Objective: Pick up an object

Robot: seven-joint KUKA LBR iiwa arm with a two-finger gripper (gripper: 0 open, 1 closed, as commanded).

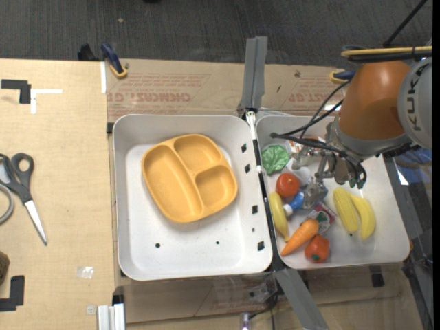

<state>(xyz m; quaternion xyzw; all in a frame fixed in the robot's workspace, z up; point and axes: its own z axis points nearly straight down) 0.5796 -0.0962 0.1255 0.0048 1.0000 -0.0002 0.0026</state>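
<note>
1. The gripper [317, 192] hangs low over the right bin [392, 253], among the toy foods, with the arm [375, 108] reaching in from the right.
2. Whether it is spread or pressed together I cannot tell; its tip is lost in the clutter beneath the wrist.
3. Nothing shows clearly held, so I judge the pick not yet done.
4. Candidates all lie in the right bin: a red tomato [288, 183] and a green leafy piece [275, 159] on the left, an orange carrot [301, 236] and a red pepper [317, 249] nearer, yellow bananas [354, 212] to the right, another banana [278, 214] by the left wall.
5. The left bin [130, 253] holds a yellow divided plate [189, 177].
6. Left to do: close on one item and lift it clear.
</note>
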